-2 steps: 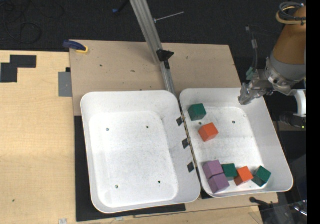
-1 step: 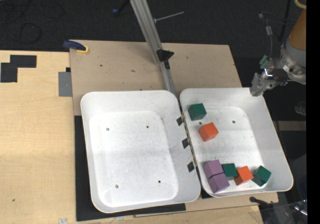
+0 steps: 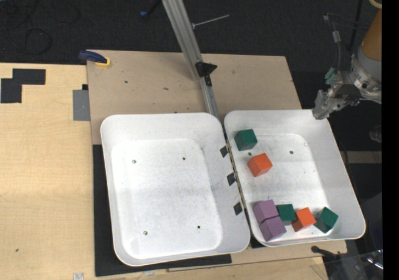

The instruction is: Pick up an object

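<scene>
**Hovering at the right bin's far corner, arm clear of the blocks**

Hanging over the far right corner of the right bin (image 3: 324, 148), the gripper (image 3: 324, 105) sits just outside the white rim, with the grey wrist and orange band of the arm (image 3: 368, 54) reaching in from the right edge. Whether the gripper is spread or pressed together cannot be told from this slant, and no block is seen in it.

The blocks all lie in the right bin. A dark green cube (image 3: 245, 139) rests near the far left side, close to the wall shared with the other bin. An orange cube (image 3: 260, 164) lies just beside it, a little nearer the camera. Both are well apart from the gripper.

Along the near edge sits a cluster: a purple block (image 3: 269, 219) at the left, a small green cube (image 3: 286, 212) touching or nearly touching it, an orange block (image 3: 303, 218) next, and a green cube (image 3: 326, 218) tilted at the near right corner.

The left bin (image 3: 162, 235) lies just beside the right one, joined by black clips along the shared wall. An aluminium post (image 3: 185, 38) rises at a slant behind the bins from the wooden bench (image 3: 143, 85)
</scene>
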